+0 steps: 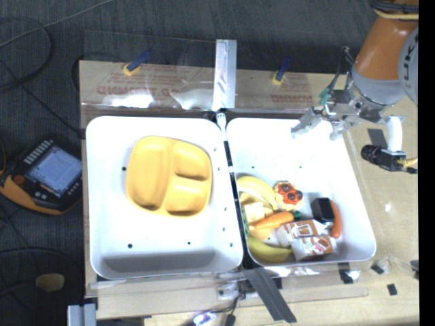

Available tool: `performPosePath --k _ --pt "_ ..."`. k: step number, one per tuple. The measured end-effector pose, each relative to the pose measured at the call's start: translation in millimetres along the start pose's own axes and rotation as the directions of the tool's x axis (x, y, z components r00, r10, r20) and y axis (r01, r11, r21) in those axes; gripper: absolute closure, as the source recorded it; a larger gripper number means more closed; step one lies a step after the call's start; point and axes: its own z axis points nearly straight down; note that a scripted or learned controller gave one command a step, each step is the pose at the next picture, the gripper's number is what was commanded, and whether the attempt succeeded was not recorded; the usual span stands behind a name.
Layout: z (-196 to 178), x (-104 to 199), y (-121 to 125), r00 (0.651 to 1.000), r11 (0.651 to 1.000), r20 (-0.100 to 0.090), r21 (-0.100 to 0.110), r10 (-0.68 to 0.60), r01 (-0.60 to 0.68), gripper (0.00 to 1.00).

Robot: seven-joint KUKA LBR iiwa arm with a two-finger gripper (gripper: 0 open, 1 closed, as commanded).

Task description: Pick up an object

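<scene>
While the arm (387, 46) reaches in from the right, its gripper (319, 121) hangs over the far right corner of the right bin (353, 182). I cannot tell the state of the claw, and nothing is visible in it. The objects lie together in the near part of this bin, well apart from the gripper: two bananas (258, 189), a carrot (275, 219), a small carton (309, 240), a dark block (321, 208) and a red sausage-like piece (336, 221). In the left bin (109, 250) there is a yellow divided tray (168, 175), lying flat near the middle. On the floor at the left lies a handheld control pad (44, 175).
</scene>
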Motion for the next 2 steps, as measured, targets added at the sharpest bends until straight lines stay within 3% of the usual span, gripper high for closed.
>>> performPosePath --k 1,2 --pt "37.2 40.6 7.3 0.999 0.999 0.002 0.001 0.033 -0.033 0.00" --pt "80.8 29.3 4.8 0.954 0.954 0.001 0.003 0.301 -0.301 0.00"
